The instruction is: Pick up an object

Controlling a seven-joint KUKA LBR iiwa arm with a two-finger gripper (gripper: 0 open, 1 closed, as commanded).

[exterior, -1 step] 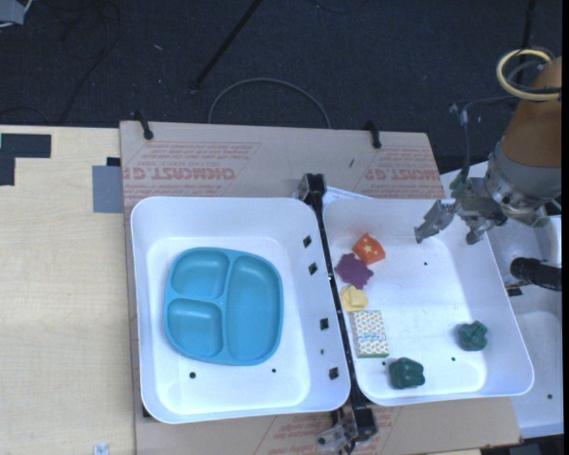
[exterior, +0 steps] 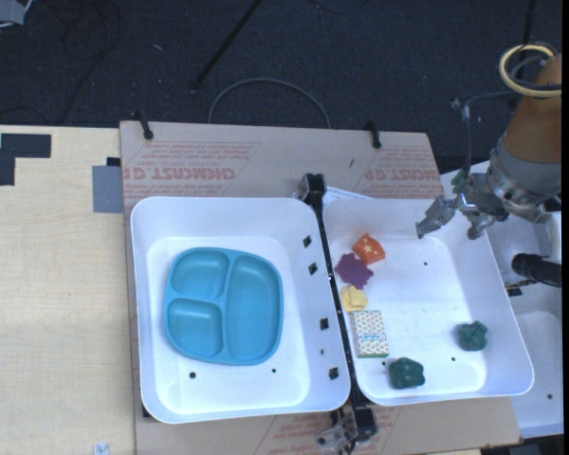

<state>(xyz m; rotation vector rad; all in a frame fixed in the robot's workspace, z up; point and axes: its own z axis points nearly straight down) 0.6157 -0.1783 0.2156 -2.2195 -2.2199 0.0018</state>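
- Over the right bin's far right corner, the arm reaches in with its gripper hanging above the rim; two dark fingers look splayed apart with nothing between them, though the far one is hard to separate from wrist hardware; judged open and unloaded.
- Left bin carries a blue divided plate; a grab there would likely slide off the broad, flat shape; poor target.
- Right bin holds the likely targets, all well apart from the gripper; a checkered card-like packet lies flat near the divider; fingers may skate over it, as little edge stands up.
- Dark green lump sits at the near wall; fingers could strike the wall first.
- Purple piece, orange piece and yellow piece crowd together; purple looks to touch yellow; closing there may catch two or push one aside.
- Small teal object sits alone and looks the cleanest pick; it could roll when nudged.
- Hard to read: the small pieces' true shapes; the arm is cut off at the right edge.
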